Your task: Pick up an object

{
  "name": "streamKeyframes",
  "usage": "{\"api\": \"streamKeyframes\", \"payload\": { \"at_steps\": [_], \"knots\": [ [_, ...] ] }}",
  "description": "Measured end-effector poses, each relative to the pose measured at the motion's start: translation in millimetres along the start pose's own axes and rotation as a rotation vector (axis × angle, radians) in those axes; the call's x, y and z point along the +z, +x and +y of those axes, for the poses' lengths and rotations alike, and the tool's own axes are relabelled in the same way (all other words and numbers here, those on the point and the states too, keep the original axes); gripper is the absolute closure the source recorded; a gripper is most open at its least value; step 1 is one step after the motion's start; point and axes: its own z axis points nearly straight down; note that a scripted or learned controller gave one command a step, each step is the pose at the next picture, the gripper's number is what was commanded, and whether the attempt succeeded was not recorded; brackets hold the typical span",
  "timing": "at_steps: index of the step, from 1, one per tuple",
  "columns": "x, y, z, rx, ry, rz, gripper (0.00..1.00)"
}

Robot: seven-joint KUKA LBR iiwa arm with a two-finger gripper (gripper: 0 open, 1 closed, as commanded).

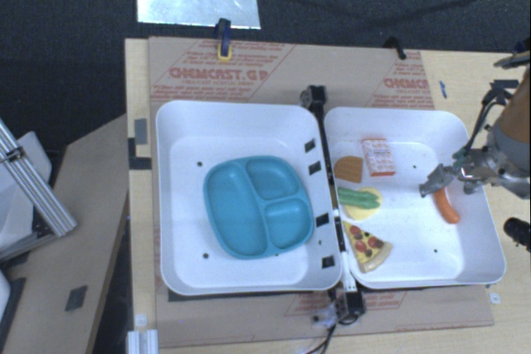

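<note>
Here hand (444,181) sits at carrot (448,206) in right bin (477,257), grip state unclear; off-center close could roll carrot away.

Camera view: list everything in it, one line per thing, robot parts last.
Bins: 2, white, side by side on the bench.
Divided plate: 1, blue, in the left bin.
Carton: 1, red and white, upper part of the right bin.
Cookie: 1, brown, right bin, left of the carton.
Pea pod: 1, green, on a yellow piece near the right bin's left wall.
Pizza slice: 1, yellow with red spots, lower left of the right bin.
Carrot: 1, orange, right side of the right bin, at the gripper.
Clamp: 1, yellow and black, bench's far edge.
Gripper: 1, grey, over the right bin, above the carrot.
</note>
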Motion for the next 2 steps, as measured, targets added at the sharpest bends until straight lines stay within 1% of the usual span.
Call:
{"api": "streamKeyframes", "payload": {
  "at_steps": [1, 2],
  "knots": [
    [58.4, -7.1, 1.5, 0.0, -0.002, 0.0, 0.0],
    [45.7, -7.3, 2.4, 0.0, -0.005, -0.002, 1.0]
  ]
}}
